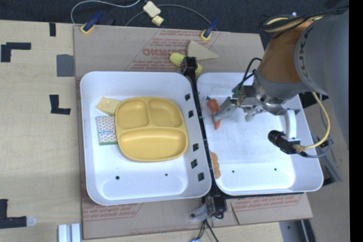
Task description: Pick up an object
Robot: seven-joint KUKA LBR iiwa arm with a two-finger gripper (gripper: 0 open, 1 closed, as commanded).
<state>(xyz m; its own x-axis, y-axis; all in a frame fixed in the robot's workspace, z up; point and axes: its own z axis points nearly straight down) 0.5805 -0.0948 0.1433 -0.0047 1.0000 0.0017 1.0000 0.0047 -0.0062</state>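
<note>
A small orange-red object [213, 106] lies in the right bin [266, 178], close to its left wall, and a second orange bit [216, 123] sits just below it. My gripper [236, 114] hangs over the upper left part of that bin, open, with nothing between its fingers. The left finger [222, 111] ends right beside the orange-red object; I cannot tell whether they touch. The right finger [250, 115] stands apart over bare bin floor.
The left bin [136, 187] holds a yellow divided plate [152, 128], a tan piece [106, 105] and a small patterned card [105, 129]. An orange strip [215, 165] lies by the divider between the bins. A black cable connector [282, 141] hangs over the right bin.
</note>
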